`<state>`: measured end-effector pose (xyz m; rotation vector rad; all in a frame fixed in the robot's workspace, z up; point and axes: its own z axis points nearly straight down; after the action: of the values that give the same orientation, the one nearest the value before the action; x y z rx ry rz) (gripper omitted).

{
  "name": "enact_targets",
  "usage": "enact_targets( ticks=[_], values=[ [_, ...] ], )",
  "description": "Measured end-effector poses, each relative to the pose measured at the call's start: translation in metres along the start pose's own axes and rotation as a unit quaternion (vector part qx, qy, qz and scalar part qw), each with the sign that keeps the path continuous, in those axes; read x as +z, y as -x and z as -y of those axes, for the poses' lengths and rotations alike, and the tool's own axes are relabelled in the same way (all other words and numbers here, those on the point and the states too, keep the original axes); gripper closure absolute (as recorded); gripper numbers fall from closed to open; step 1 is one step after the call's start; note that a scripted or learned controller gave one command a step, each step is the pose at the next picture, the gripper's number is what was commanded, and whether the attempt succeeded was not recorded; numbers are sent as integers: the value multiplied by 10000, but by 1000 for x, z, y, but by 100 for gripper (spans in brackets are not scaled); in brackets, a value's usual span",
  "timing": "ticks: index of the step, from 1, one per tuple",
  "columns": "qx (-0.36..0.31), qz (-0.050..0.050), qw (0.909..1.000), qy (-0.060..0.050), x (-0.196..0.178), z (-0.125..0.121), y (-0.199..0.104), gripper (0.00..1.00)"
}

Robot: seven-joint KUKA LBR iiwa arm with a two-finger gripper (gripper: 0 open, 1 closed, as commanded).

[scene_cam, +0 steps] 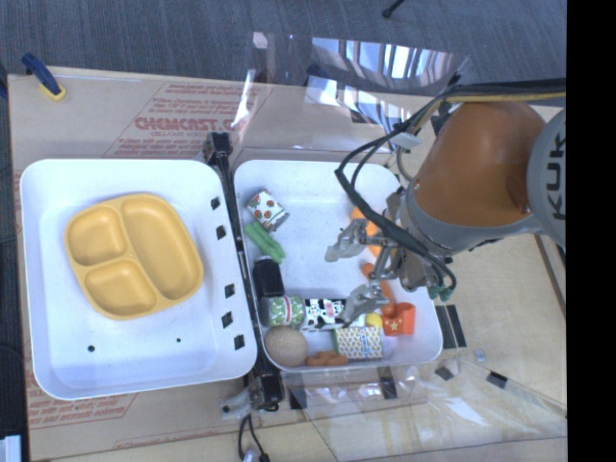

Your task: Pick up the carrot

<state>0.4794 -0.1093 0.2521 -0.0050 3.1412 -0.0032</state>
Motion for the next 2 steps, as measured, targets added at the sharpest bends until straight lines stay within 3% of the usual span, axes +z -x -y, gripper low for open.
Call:
enact_targets(
  ticks=[1,2],
  values=[
    [-606,-3,9982,9,53,74,39,0],
    [-1244,7,9922,9,161,99,100,0]
  ],
)
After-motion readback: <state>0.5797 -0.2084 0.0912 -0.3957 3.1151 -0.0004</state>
